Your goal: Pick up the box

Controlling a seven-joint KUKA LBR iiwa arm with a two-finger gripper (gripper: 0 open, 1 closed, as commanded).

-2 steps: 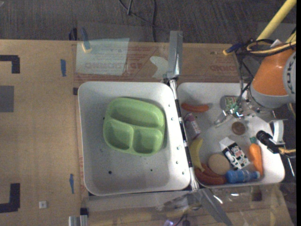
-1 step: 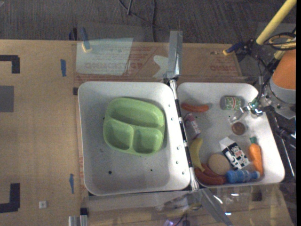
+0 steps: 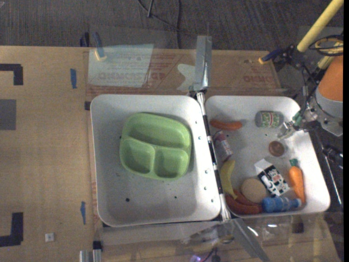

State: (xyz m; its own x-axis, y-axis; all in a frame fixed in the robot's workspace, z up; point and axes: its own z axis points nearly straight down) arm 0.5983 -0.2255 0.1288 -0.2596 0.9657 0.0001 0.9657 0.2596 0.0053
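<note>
White box with black markings lies in the right bin, lower middle, just beside the carrot and above the blue bottle. Gripper hangs over the bin's upper right, near the can and well apart from the box; its opening cannot be told. Left bin holds a green tray.

box hemmed by carrot, blue bottle, round bun; bare floor above, toward brown disc
</note>
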